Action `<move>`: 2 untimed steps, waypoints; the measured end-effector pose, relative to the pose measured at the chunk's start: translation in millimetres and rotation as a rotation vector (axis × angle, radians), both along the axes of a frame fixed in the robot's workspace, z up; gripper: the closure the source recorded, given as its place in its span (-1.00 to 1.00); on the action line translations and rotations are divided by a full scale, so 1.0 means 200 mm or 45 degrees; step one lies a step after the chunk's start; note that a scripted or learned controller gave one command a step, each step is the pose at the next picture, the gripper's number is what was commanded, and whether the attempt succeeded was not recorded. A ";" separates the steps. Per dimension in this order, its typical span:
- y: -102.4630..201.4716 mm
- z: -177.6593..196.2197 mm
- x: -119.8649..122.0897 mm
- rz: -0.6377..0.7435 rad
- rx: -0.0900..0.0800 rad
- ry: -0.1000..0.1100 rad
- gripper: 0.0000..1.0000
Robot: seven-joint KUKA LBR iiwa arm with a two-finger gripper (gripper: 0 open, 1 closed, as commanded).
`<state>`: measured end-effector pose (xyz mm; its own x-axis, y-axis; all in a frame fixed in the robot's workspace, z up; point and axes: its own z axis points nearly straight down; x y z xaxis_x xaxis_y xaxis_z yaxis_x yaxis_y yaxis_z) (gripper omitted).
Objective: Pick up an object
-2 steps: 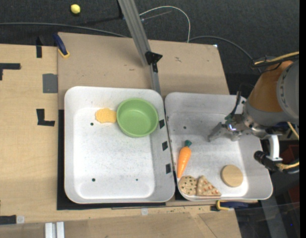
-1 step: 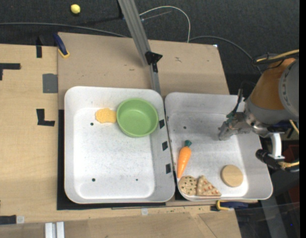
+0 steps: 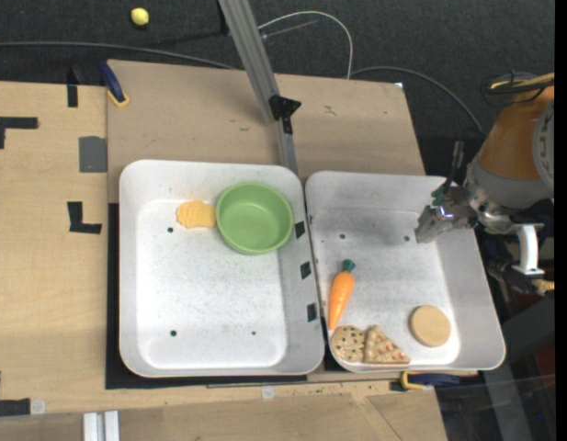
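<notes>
White plastic, two shallow bins side by side on the bench, seen from the camera above. In the left bin (image 3: 154,283) a green bowl (image 3: 255,217) sits near the top wall, with a small yellow-orange piece (image 3: 196,214) just beside it on its left. The right bin (image 3: 467,274) holds the toy food, collected along the bottom wall: a carrot (image 3: 341,295) standing almost upright near the divider, a cookie (image 3: 347,344) and a waffle wedge (image 3: 385,346) touching each other below it, and a round tan biscuit (image 3: 430,325) a little to the right.

Arm comes from the right, so the gripper (image 3: 433,221) hangs at the right bin's upper right part, over bare floor (nothing between it, as far as I see). Open or closed, I cannot tell; it is too small and dark.

Nearest candidate is prob. the tan biscuit, below the gripper; carrot lies lower left, well apart.
</notes>
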<state>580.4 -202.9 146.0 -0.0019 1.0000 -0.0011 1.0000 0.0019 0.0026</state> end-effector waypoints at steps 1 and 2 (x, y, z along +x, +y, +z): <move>-0.03 0.29 -0.03 -0.001 -0.001 -0.002 1.00; 0.01 0.56 0.02 0.002 -0.001 -0.003 1.00</move>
<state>584.1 -201.5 258.6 -0.0031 1.0000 -0.0017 1.0000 0.0031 0.0053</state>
